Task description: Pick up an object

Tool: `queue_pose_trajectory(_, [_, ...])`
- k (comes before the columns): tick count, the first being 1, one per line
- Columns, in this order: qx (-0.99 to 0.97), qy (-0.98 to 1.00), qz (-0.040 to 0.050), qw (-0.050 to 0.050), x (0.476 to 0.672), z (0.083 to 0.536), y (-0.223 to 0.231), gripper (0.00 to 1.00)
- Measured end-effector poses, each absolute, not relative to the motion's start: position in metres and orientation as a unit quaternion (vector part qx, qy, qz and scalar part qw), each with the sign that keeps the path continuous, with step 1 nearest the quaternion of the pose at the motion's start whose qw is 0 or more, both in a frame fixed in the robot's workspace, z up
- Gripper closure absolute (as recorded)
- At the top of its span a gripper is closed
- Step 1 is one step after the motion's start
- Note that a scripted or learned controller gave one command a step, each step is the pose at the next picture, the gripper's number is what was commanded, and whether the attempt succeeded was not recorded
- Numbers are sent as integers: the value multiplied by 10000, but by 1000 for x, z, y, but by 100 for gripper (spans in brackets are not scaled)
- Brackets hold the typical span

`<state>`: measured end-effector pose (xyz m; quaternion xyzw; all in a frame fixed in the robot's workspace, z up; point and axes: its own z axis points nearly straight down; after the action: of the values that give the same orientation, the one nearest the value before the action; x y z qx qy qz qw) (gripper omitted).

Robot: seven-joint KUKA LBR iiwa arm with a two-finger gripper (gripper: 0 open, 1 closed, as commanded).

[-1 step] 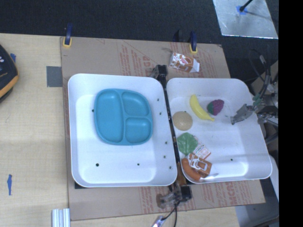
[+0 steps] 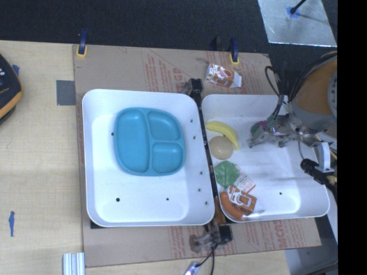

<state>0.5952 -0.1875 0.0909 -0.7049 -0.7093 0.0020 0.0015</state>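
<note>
Heaped near the right bin's [image 2: 309, 208] left wall: packet [image 2: 243, 194] over carrot [image 2: 228, 208], green leaf [image 2: 226, 172], pale ball [image 2: 221, 148], banana [image 2: 223, 132], likely dumped for grabbing. Further right hangs gripper [image 2: 259, 137], apparently empty; open or closed, cannot tell.

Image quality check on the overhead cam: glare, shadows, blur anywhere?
Camera view: lighting even and soft; the left bin floor is near blown-out white, with faint shading along its walls. The blue plate is sharp enough. The gripper area is soft and murky, so finger detail is lost. The banana reads cleanly.
</note>
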Motion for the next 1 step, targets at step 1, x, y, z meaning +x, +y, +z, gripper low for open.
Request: queue_pose_trajectory(1, [-7053,-7089,5,8,650,95,-204,0])
